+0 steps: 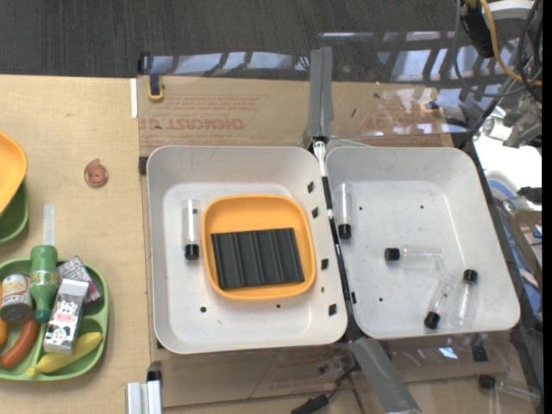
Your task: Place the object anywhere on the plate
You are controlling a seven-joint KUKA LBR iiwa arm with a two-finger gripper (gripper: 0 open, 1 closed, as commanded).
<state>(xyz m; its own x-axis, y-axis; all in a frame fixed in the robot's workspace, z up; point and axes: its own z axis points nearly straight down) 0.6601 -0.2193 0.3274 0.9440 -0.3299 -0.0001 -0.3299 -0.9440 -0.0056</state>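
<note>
1. Plate (257, 207): orange, centred in the left bin (172, 317). A black ridged block (261, 258) lies flat on it, inside the rim, ridges running front to back.

2. Candidate objects off the plate are clear tubes with black caps. Which one the task means cannot be determined.
   - Near tube (189, 227): just left of the plate, apart from its rim. Long axis parallel to the plate's left edge, cap at the front end.
   - Wall tube (341, 210): right of the plate, past the divider, against the right bin (388, 171) wall, cap at the front end.
   - Far tubes (414, 254): well right of the plate; one lies crosswise, two more lie slanted further front.

3. Pincer: its state cannot be told.

4. Judgement: the arm enters from the plate's right, so the wall tube is the shorter reach. Either upright-lying tube calls for fingers closing across its width.
</note>
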